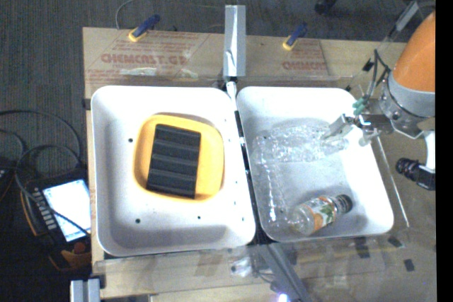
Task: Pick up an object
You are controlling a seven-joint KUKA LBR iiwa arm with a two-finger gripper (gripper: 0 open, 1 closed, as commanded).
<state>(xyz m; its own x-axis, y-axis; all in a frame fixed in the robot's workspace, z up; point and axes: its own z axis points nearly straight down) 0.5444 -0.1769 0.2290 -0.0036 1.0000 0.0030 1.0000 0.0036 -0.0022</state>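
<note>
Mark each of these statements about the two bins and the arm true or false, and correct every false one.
1. A yellow tray with a black ridged block on it lies in the left bin. True.
2. The plastic bottle stands upright in the left bin. False: it lies on its side in the right bin.
3. The gripper is over the right bin's upper right part. True.
4. The bottle is between the gripper's fingers. False: it lies apart from the gripper, nearer the bin's front edge.
</note>
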